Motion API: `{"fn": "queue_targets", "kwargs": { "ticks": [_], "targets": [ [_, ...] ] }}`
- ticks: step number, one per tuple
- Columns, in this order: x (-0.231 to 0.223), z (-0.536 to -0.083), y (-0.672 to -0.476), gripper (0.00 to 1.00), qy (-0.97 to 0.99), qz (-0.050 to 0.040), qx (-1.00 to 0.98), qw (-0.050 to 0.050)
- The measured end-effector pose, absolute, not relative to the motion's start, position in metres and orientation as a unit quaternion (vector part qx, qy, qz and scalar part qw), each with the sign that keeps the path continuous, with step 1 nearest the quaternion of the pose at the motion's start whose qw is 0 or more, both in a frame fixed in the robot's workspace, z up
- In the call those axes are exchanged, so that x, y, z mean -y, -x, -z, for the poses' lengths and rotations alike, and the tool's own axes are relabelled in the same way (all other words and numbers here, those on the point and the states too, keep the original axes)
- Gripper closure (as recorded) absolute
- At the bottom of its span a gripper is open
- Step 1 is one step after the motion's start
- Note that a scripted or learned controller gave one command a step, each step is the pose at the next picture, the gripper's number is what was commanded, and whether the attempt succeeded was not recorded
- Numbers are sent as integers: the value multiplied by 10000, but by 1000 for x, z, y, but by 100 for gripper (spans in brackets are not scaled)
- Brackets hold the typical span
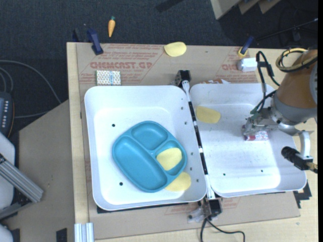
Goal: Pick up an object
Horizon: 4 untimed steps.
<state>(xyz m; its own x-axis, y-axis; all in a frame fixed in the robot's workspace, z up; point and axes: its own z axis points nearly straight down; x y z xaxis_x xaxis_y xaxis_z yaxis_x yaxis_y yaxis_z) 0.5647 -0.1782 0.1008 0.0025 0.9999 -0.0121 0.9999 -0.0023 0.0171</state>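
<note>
Plainly saw the grey arm's two-finger gripper (255, 126) low inside the right shallow white plastic bin (282, 181), directly over a small flat pink-and-white packet (258, 135) lying on the bin floor towards its right half. Could not tell how far the gripper stood open, nor whether it had hold of anything; saw the packet flat on the floor, touching or just under the tip. Took that packet for the likeliest target. Judged it light, thin and probably crinkly, apt to slide on smooth plastic or slip out of a shallow pinch. Thought it best taken across its short width, pressed well down so that the edges were caught, not the top face. Noted a pale yellow flat soft-looking piece (208, 115) well apart near the same bin's upper left. Noted in the left white bin (101, 135) a blue divided plastic plate (136, 160) bearing one yellow lump (169, 158), with another yellow lump (179, 182) just beside its rim. Noted both bins on the cardboard-covered counter (131, 64).
</note>
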Motion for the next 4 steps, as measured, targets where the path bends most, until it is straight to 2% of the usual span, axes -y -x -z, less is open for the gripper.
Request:
{"fn": "queue_targets", "kwargs": {
  "ticks": [1, 2, 3, 4],
  "targets": [
    [178, -111, -565, 100, -7079, -22, -7062, 111],
    [188, -134, -548, 100, -7071, -1, -7071, 11],
    [188, -134, -548, 0, -7071, -3, -7071, 8],
    [183, -89, -566, 0, -7074, -6, -7069, 33]
  ]
}}
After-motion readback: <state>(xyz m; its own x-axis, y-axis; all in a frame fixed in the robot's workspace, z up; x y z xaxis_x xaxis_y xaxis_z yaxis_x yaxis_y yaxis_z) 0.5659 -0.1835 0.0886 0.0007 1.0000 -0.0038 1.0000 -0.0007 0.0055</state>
